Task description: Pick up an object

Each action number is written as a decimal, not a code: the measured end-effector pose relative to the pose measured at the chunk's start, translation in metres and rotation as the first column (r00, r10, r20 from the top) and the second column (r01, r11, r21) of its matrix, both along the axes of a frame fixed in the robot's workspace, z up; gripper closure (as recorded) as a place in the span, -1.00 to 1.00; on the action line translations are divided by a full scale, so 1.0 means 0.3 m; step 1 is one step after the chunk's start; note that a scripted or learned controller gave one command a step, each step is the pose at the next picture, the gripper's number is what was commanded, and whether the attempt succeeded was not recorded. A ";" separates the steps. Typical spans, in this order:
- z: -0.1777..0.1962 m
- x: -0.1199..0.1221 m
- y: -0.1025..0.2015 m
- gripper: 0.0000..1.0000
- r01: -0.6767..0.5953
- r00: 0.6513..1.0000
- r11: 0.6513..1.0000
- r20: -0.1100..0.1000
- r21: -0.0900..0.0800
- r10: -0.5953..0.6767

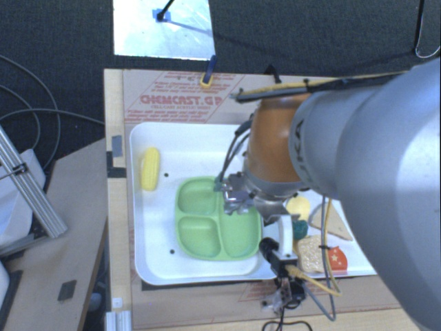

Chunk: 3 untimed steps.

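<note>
Over the right rim of the green tray [207, 219], in the left bin [180, 158], sits the gripper [239, 200]. The big grey arm [358, 157] hides most of it, so I cannot tell if it is spread wide or squeezed together, and I see nothing held in it. The tray looks like the thing to go for, since it lies right under the gripper. It is flat and wide, so a grab in the middle would not work. The thin rim is the only part to pinch. A good try would come straight down on that rim, squeeze hard, then lift slowly so the tray does not tip or slip. A yellow corn [150, 169] lies well apart, near the bin's left wall, out of the way. A pale ball [298, 207] sits just right of the gripper, perhaps in the other bin, so the arm should not bump that way.
</note>
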State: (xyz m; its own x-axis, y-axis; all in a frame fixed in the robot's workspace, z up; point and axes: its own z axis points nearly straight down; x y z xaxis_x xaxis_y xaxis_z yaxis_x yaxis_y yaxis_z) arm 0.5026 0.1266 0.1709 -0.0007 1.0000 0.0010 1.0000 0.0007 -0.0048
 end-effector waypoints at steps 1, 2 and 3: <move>0.407 0.221 0.092 1.00 -0.006 1.000 1.000 0.022 0.003 0.006; 0.094 0.538 0.143 1.00 -0.005 1.000 1.000 0.016 0.002 0.005; -0.145 0.080 0.161 1.00 -0.001 1.000 1.000 -0.013 -0.002 0.001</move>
